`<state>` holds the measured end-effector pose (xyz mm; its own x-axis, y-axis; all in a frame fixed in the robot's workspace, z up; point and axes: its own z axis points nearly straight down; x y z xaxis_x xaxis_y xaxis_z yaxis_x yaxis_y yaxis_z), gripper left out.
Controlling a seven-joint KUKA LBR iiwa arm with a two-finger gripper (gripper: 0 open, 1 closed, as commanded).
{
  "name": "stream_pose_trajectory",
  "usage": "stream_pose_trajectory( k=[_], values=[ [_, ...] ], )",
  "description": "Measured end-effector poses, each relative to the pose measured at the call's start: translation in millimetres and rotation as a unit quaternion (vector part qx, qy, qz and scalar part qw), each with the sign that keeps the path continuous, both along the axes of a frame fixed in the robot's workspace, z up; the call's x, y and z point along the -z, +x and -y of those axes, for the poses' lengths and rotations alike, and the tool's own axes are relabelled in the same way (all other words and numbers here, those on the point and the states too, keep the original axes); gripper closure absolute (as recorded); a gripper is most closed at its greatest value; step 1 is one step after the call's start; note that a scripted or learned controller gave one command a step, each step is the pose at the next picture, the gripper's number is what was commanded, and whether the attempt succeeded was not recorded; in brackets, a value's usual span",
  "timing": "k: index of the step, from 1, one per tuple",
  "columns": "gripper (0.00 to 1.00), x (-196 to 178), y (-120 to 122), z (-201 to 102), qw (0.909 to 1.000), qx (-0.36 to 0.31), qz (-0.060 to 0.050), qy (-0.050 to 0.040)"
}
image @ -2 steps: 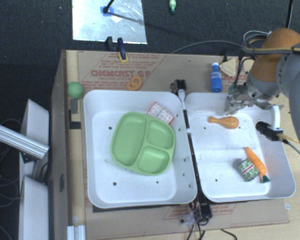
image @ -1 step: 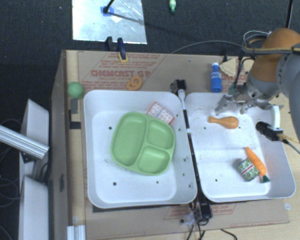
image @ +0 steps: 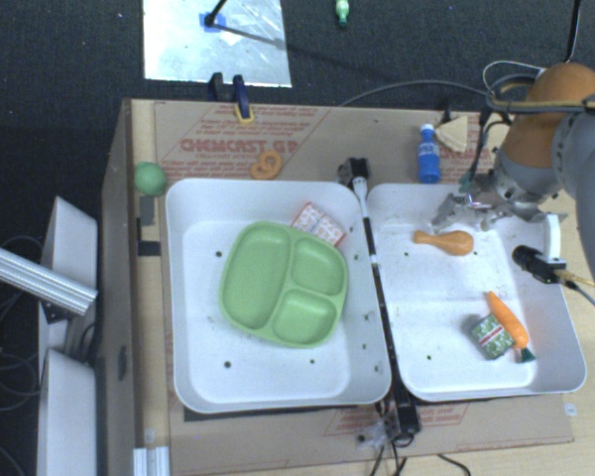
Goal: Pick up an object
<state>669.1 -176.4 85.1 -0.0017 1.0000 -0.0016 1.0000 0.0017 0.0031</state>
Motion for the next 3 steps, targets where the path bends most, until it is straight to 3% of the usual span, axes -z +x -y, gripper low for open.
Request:
stream_pose_trajectory(
  k=[3],
  values=[
    [0.00, 0.1, 0.0, -21.8, 1.0000, -0.001, -0.001, 0.0002]
  ],
)
